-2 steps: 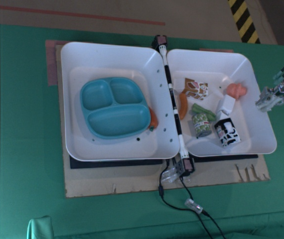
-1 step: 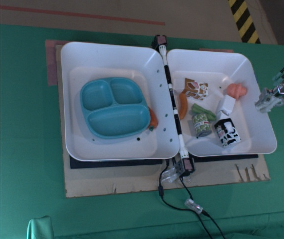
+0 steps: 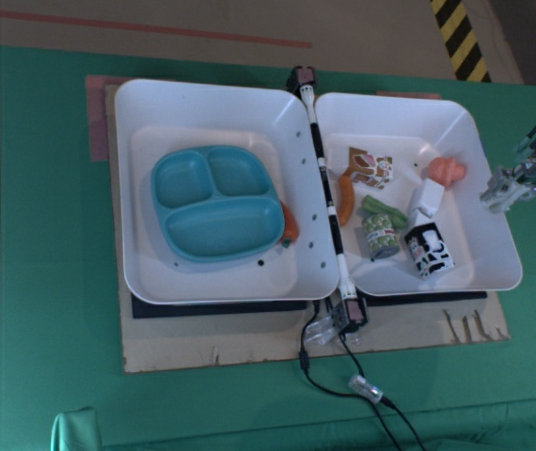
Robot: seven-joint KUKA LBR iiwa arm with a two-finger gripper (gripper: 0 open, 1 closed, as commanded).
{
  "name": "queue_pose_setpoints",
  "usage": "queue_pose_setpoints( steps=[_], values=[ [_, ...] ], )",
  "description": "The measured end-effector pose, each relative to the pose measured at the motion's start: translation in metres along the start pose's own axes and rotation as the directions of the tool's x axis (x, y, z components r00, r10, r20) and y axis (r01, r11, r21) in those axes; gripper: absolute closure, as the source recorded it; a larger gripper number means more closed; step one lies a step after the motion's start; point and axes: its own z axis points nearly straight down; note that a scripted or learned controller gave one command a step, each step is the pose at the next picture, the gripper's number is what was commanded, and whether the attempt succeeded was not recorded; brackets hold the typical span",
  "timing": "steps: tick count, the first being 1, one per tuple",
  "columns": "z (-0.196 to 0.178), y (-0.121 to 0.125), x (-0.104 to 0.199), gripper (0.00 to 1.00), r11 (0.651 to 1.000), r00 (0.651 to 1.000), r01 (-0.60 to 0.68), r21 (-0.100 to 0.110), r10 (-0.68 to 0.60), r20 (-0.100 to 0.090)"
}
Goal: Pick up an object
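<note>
The pincer [image 3: 499, 194] is hanging over the outer rim of the right bin [image 3: 490, 216], at the side farthest from the divider rail [image 3: 327, 191] that is running between the two bins. Its fingers are pointing toward the bin interior; whether they are apart or together cannot be told. Nothing is showing between them.

The candidate objects are lying inside the right bin. A black-and-white patterned carton [image 3: 429, 251] is sitting nearest the pincer, toward the near rim. A small white block [image 3: 428, 197] is resting just beside it, and a pink lump [image 3: 445, 170] is lying beyond the block. A green-labelled can [image 3: 379, 236] is lying on its side in mid-bin, with a green vegetable piece [image 3: 383, 209] touching it. An orange elongated item [image 3: 345, 198] is lying close to the divider rail. A printed brown-and-white box [image 3: 370, 167] is lying flat behind it.

The left bin [image 3: 136, 120] is carrying a teal sectioned plate [image 3: 217, 203]; an orange item [image 3: 290, 224] is sitting against the plate edge nearest the rail. Both bins are resting on the green counter [image 3: 52, 252].
</note>
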Motion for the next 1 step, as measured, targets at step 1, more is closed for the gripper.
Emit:
queue_pose_setpoints(
  steps=[1],
  values=[
    [0.0019, 0.0, 0.0, 1.0, 1.0, 1.0, 0.0, 0.0, 0.0, 0.0]
  ],
)
